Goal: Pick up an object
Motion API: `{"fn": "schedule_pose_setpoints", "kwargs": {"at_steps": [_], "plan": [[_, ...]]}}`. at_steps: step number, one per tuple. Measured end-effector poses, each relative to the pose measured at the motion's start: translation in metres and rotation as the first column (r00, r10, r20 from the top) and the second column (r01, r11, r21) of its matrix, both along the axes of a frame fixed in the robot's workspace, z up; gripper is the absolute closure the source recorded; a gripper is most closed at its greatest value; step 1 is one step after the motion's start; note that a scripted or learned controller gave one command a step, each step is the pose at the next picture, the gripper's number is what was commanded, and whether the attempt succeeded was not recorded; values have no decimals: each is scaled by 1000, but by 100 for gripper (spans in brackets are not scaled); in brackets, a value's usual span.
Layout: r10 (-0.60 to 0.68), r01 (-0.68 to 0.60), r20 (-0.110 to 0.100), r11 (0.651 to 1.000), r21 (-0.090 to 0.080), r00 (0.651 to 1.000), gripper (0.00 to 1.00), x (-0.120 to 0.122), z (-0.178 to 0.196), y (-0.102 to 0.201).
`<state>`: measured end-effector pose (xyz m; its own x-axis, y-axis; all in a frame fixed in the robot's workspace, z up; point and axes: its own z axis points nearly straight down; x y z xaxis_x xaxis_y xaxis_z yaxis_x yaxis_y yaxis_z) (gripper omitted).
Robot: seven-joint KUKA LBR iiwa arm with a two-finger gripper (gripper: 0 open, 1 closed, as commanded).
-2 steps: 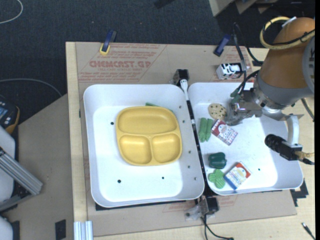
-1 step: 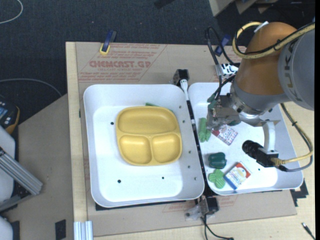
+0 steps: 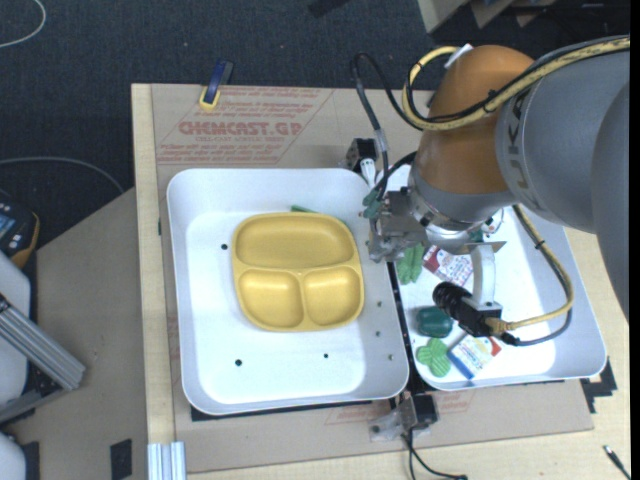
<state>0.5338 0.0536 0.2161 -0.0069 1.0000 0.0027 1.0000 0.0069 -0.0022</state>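
Reaching in from the right of the frame, the grey arm (image 3: 560, 128) with its orange band hangs low over the right-hand bin (image 3: 570, 353), so the step in hand looks like the descent toward a pick. The gripper (image 3: 400, 238) sits at the frame's centre, over the wall between the two bins; whether it is apart or together I cannot tell, and nothing shows clamped in it. The left bin (image 3: 200, 368) holds a yellow divided tray (image 3: 297, 270), well apart from the clutter. The candidates lie at lower centre right: a dark green piece (image 3: 432, 320), a bright green toy (image 3: 432, 356) and a small printed packet (image 3: 476, 352), crowded together. Next comes settling on one item; the crowding and the loose yellow cable (image 3: 540, 318) may hinder.
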Motion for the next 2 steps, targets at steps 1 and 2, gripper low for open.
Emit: {"fn": "schedule_pose_setpoints", "kwargs": {"at_steps": [1,2], "plan": [[-7,7,4,1000,-2,1000,100,-6,11,-11],[-6,6,2,1000,-3,1000,100,-1,5,-1]]}}
